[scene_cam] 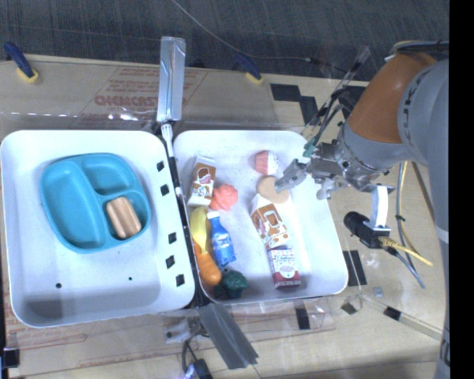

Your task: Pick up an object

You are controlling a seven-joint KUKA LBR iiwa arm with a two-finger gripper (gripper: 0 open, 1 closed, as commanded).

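Small round tan puck-shaped object point(268, 188) near right white bin's point(332, 243) far edge; grey arm's pincer point(294, 175) tilted just beside it, finger state unclear.

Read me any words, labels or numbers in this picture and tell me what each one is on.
Red printing on the clear sheet behind the bins: mirrored and faint, unreadable.
Labels on the two cartons in the right bin: too small to read.
Label on the blue bottle: blurred.
Nothing else carries text.

Small tan round object point(268, 187), right bin, beside carton's top end
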